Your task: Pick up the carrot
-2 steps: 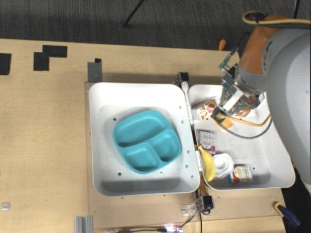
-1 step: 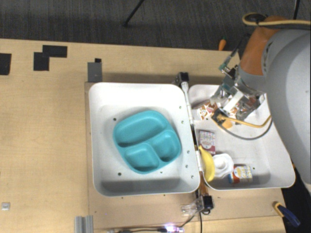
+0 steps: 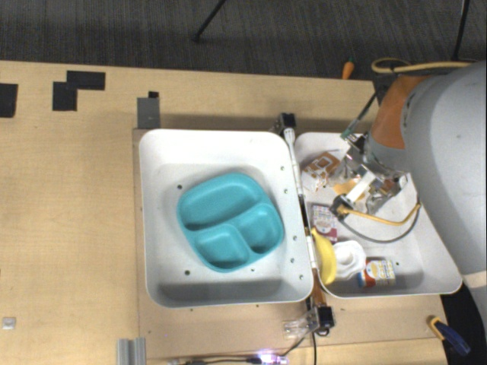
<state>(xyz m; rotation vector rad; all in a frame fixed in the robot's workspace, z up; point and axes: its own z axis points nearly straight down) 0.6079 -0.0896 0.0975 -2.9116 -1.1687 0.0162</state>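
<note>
Carrot: no orange root told apart in right bin clutter | desk (image 3: 76,219) | arm (image 3: 449,150) over right bin (image 3: 434,280) | left bin (image 3: 152,226), teal tray (image 3: 228,220) | banana (image 3: 326,255) | tool (image 3: 358,188) low in clutter, opening cannot be judged | risk: wrong item grabbed.
</note>
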